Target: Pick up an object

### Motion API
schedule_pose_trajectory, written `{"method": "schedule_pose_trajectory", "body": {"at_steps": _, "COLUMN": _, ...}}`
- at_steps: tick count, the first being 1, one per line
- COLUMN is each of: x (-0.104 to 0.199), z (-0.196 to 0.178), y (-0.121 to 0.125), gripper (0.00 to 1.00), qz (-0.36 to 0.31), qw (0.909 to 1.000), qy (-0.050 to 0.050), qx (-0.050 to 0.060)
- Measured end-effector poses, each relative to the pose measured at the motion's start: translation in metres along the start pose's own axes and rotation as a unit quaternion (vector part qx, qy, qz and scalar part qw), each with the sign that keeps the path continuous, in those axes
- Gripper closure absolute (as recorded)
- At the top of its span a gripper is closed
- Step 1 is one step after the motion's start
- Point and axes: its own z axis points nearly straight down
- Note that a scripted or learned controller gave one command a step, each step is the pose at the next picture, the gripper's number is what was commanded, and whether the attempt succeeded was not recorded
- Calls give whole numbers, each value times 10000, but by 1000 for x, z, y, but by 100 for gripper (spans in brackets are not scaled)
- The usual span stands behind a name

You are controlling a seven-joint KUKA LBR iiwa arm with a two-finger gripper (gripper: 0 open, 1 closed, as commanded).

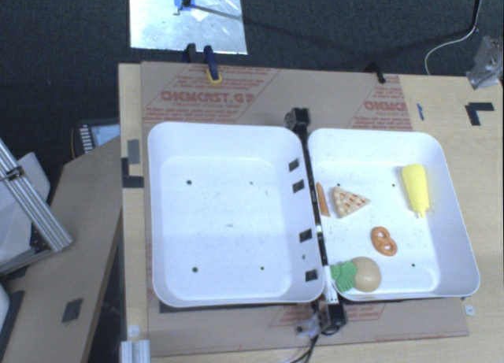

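- Right bin point(441, 157) holds every object.
- Yellow mustard bottle point(416, 187) lies near its right wall.
- Pizza slice point(349, 201) and thin hot dog point(321, 199) sit near its left wall.
- Pretzel point(383, 240) lies mid-bin.
- Burger point(357, 274) rests at its front-left corner.
- Claw's state: cannot tell.

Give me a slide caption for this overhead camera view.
Toy foods, including a yellow bottle and pretzel, lie in the right bin.
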Motion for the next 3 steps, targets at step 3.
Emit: {"method": "schedule_pose_trajectory", "body": {"at_steps": 3, "x": 153, "z": -1, "y": -71, "gripper": 100, "qz": 16, "qw": 10000, "qy": 5, "qx": 5}}
